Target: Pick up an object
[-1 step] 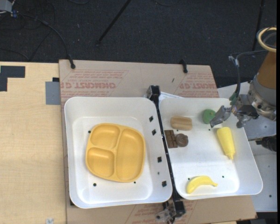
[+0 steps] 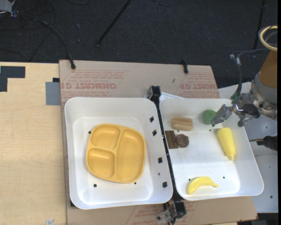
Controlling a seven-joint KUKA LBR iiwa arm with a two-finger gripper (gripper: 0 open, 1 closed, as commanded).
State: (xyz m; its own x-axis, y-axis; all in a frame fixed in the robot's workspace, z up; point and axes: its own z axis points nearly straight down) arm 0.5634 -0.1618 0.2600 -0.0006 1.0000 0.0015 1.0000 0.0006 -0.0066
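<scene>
The right bin (image 2: 253,182) holds several objects: a tan bread-like block (image 2: 181,123), a brown chocolate piece (image 2: 177,140), a green ball (image 2: 208,116), a yellow squeeze bottle (image 2: 227,142) and a banana (image 2: 201,184). My gripper (image 2: 232,116) hangs over the bin's far right side, just right of the green ball and above the top of the yellow bottle. Its fingers stand apart, open, with nothing between them.
The left bin (image 2: 75,125) carries a yellow divided plate (image 2: 116,152). A black divider (image 2: 160,139) runs between the two bins. Both bins rest on cardboard (image 2: 112,78), with a wooden bench top (image 2: 23,149) to the left and cables at the back.
</scene>
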